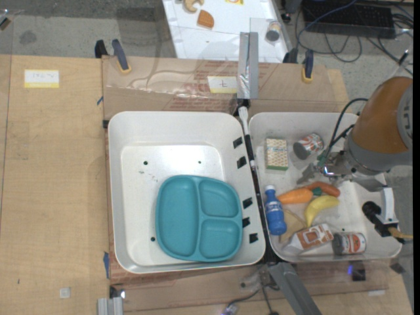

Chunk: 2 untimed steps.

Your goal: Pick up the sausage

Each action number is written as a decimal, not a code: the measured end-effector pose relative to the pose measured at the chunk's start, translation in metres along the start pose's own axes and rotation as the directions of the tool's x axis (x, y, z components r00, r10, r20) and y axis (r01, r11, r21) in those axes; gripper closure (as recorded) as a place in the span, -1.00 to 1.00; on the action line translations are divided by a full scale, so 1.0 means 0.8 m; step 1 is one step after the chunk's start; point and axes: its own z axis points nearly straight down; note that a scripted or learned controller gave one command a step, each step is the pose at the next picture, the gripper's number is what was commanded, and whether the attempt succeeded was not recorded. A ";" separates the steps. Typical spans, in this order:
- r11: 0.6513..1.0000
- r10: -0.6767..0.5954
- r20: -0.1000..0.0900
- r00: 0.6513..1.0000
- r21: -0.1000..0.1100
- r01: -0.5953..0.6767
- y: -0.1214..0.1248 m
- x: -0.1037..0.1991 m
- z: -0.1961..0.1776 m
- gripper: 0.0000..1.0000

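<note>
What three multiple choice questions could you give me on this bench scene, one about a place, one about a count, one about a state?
1. Where does the teal divided tray lie?
A. In the left bin
B. In the right bin
C. On the bare bench

2. How many compartments does the tray have?
A. Two
B. Three
C. Five

3. How does the blue bottle sit?
A. Standing upright
B. Held off the floor by the end effector
C. Lying on its side

Answers:
1. A, the tray rests on the floor of the left bin, away from the food items.
2. B, one long section and two smaller ones show.
3. C, it lies flat by the right bin's left wall, white cap toward the back, apart from the end effector.
</note>
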 end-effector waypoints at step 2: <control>1.000 0.007 0.000 1.000 -0.003 -0.007 0.000 -0.004 -0.013 -1.00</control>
